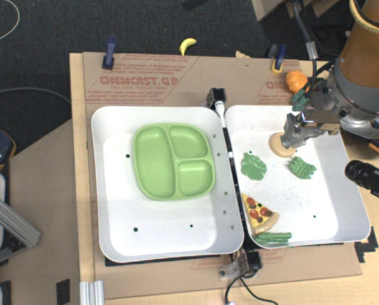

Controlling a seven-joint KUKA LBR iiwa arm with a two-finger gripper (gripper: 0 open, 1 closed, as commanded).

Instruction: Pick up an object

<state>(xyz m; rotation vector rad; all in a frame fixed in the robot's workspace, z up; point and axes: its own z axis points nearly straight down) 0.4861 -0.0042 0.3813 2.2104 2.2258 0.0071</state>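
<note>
Cardboard-topped bench (145,84), hand (291,140) over tan disc (278,147), grip state unclear

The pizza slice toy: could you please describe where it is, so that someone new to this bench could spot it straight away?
Look in the right-hand white bin, the one without the green divided plate. Go to its near left corner, beside the seam between the two bins: the pizza slice lies there, just above a green bean pod. It alone is yellow with red dots; its neighbours, two lettuce leaves included, are plain green.
</note>
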